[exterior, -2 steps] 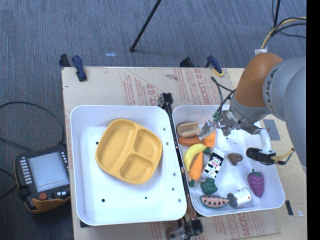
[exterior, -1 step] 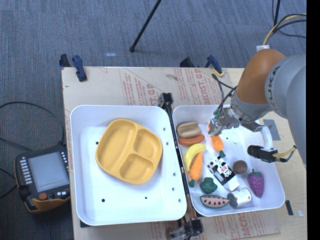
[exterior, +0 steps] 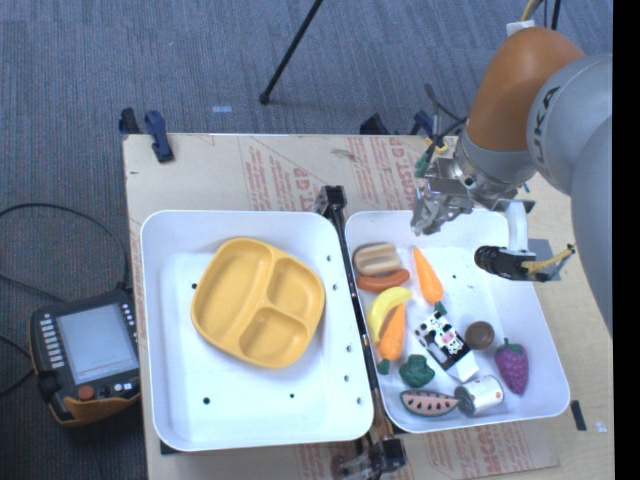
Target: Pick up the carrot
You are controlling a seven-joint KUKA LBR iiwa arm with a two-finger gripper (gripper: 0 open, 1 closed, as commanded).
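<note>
Not much readable here, honestly. The bench [exterior: 250,173] is showing red printed lettering across its brown top, running along diagonal red lines, but it's sitting upside down and at a slant, so I'm not making out any actual word. There are dark letters showing on the grey arm [exterior: 575,118] just under the orange band, cut off by the curve, too partial to read. The handheld screen unit [exterior: 88,353] on the floor at the left is showing a pale display, but nothing on it is legible.
</note>
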